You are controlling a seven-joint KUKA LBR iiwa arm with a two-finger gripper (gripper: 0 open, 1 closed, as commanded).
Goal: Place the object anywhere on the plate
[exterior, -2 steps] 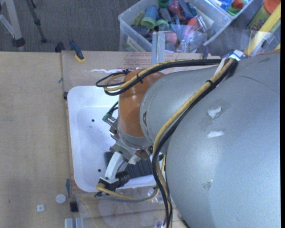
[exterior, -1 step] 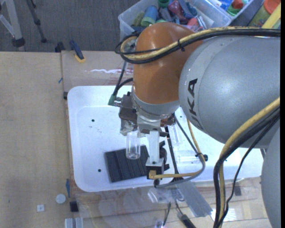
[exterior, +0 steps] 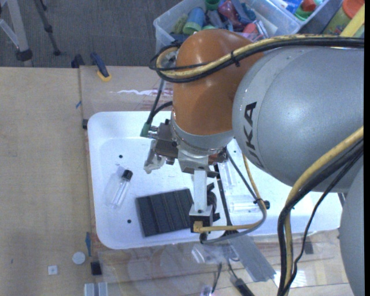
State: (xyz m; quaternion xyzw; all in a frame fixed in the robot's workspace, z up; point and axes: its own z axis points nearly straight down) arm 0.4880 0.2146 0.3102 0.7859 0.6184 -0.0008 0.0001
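A small clear bottle with a black cap (exterior: 119, 186) lies on its side in the left part of the white bin (exterior: 104, 139). To its right, near the bin's front wall, a dark ribbed flat slab (exterior: 165, 212) lies flat. My gripper (exterior: 154, 161) hangs below the orange wrist, over the middle of the bin, a little up and right of the bottle and above the slab's far edge. Nothing shows in its grasp. The big grey arm hides the right side of the bin.
A clear plastic piece (exterior: 240, 203) lies in the bin right of the slab, partly behind the arm. A tub of colourful toys (exterior: 231, 17) stands beyond the bench. A blue clamp (exterior: 102, 67) sits at the back left. Small bits (exterior: 78, 258) lie on the bench at the front left.
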